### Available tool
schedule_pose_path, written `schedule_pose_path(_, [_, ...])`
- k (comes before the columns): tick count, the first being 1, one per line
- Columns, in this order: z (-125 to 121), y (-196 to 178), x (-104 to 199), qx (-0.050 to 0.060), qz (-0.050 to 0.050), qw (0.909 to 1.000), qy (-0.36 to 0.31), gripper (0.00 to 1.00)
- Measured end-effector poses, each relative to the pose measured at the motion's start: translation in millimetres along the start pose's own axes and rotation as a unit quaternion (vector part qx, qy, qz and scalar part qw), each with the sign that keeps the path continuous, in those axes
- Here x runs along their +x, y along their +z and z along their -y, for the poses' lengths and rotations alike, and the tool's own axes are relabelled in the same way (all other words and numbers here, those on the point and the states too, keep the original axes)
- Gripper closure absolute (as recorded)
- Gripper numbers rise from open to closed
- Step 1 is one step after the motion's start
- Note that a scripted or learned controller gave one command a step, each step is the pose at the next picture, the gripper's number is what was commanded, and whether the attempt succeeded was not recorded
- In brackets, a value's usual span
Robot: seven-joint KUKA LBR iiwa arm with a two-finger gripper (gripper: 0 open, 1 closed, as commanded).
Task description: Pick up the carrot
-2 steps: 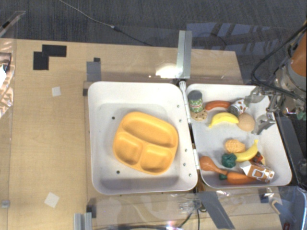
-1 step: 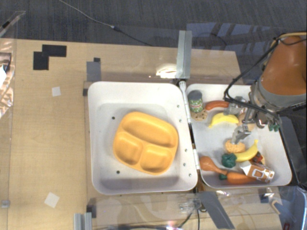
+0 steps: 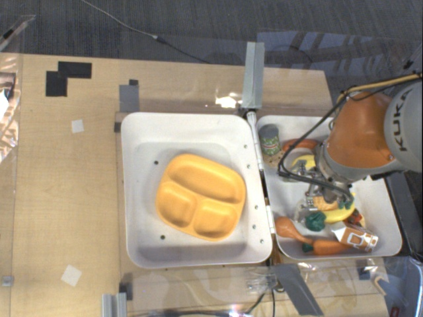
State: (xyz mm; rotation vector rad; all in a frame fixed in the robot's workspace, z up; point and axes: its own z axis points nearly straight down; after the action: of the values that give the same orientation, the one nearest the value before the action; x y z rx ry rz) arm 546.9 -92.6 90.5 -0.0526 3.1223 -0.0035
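Glossy yellow plastic tray (image 3: 200, 196), smooth white bins (image 3: 132, 177), pale wood bench (image 3: 59, 197).

The arm (image 3: 396, 121) is grey, and its outer shell bears part of a dark printed brand name, cut off at the frame's edge. Above the wrist sits a broad, rounded orange band (image 3: 360, 134) with a smooth, slightly glossy surface, and below it a grey metal collar. Thin black cables (image 3: 305, 152) loop out from the wrist, a yellowish cable runs along the top of the arm, and the pincer (image 3: 316, 207) is a small assembly of bare metal parts.
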Motion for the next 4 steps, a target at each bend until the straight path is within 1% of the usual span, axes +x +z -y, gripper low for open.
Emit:
schedule_pose_path(1, [-1.4, -12.5, -2.9, 0.000, 0.003, 1.0000, -0.003, 1.00])
schedule_pose_path(2, [-45.4, -97.9, -11.6, -0.002, -0.002, 0.9950, -0.100, 1.00])
schedule_pose_path(3, [-44.7, -96.3, -10.8, -0.002, -0.003, 0.9950, -0.100, 0.00])
schedule_pose_path(4, [6.3, -8.3, 3.7, -0.001, -0.008, 0.9988, 0.049, 0.00])
